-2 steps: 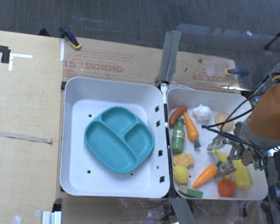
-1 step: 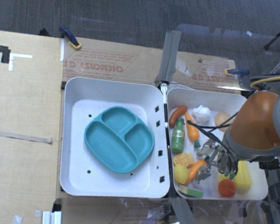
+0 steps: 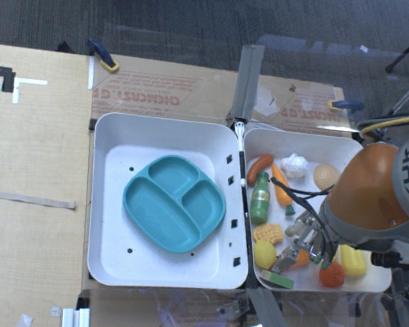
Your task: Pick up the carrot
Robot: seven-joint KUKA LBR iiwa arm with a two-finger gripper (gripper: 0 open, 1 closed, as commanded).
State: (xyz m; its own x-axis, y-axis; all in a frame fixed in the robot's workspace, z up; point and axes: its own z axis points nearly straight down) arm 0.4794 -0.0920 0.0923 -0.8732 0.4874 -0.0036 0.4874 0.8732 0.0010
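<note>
Two bins below me; my gripper [image 3: 304,249] is low in the right bin [image 3: 336,141], just right of the corn [image 3: 268,234]. I can't tell its state. Up-left of it lies the carrot [image 3: 282,187], untouched.

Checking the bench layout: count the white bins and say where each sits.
2. The left bin holds a blue divided plate; the right bin beside it holds the toy food, under the arm.
</note>
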